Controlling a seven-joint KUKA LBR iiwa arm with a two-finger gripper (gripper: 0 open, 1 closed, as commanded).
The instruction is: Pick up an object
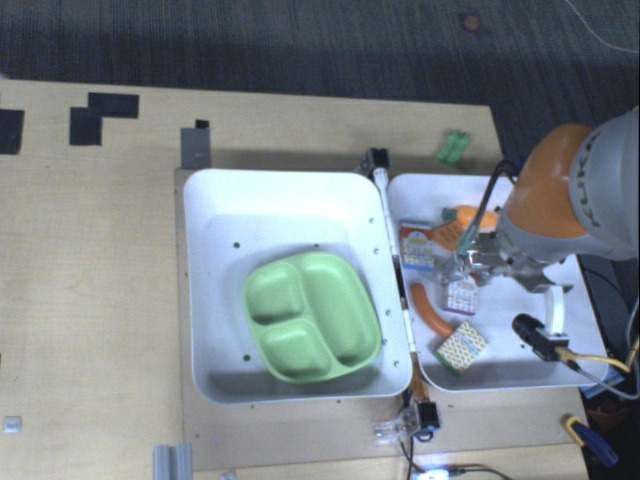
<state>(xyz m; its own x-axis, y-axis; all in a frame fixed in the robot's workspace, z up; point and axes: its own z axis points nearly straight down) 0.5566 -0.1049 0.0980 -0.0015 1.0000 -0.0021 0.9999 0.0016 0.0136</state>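
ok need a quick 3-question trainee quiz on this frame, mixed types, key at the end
1. True or false: the green divided plate lies in the left bin.
2. Which bin is the gripper over? A) left B) right C) neither
3. Fill in: the orange sausage-shaped toy lies between the bins' shared wall and the ____ block.

Key:
1. True
2. B, it is over the right bin, above a small printed packet.
3. Patterned (checkered)
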